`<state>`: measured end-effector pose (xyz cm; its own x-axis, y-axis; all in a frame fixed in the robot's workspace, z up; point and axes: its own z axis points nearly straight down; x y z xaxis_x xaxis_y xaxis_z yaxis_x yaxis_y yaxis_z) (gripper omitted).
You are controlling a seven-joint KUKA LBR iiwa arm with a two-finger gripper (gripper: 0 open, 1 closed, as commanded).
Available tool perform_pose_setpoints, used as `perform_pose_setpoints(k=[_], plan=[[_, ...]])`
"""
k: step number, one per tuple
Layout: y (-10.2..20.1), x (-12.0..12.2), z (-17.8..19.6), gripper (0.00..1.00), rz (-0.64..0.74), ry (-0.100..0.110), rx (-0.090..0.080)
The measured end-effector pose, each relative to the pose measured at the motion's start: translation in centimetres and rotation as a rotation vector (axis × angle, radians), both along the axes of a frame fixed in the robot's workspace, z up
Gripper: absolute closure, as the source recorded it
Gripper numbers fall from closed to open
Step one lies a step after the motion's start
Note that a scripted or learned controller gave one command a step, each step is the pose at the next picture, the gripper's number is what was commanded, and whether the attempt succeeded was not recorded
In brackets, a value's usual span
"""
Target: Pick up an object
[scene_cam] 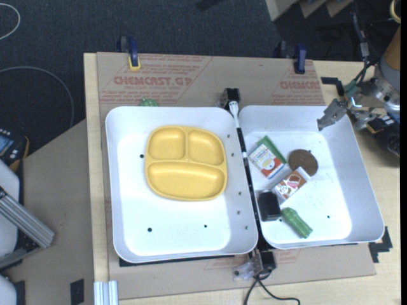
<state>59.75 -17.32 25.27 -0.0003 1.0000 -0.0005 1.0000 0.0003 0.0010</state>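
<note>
The right bin [343, 189] holds several small things. A green and white carton [266, 157] lies near its left wall, with a brown round disc [304, 162] beside it. Below them lie a red and white packet [291, 186], a black block [268, 205] and a green bottle [297, 222] on its side. My gripper [332, 115] hangs over the bin's upper right corner, above and to the right of the disc, with nothing seen in it.
A yellow divided plate [186, 162] sits in the left bin [127, 189]. The bins meet along a black divider [243, 164]. Blue clamps [133, 51] hold the board at the back. Cables and arm hardware [381, 88] crowd the right edge.
</note>
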Motion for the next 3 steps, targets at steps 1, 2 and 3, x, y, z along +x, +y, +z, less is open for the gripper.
perform_pose_setpoints(k=[1,2,3], plan=[[0.0,0.1,1.1,1.00,0.001,-0.003,-0.001],[9.4,-5.5,-7.3,1.00,0.007,0.014,0.007],[16.1,-10.5,8.9,1.00,0.010,-0.016,0.004]])
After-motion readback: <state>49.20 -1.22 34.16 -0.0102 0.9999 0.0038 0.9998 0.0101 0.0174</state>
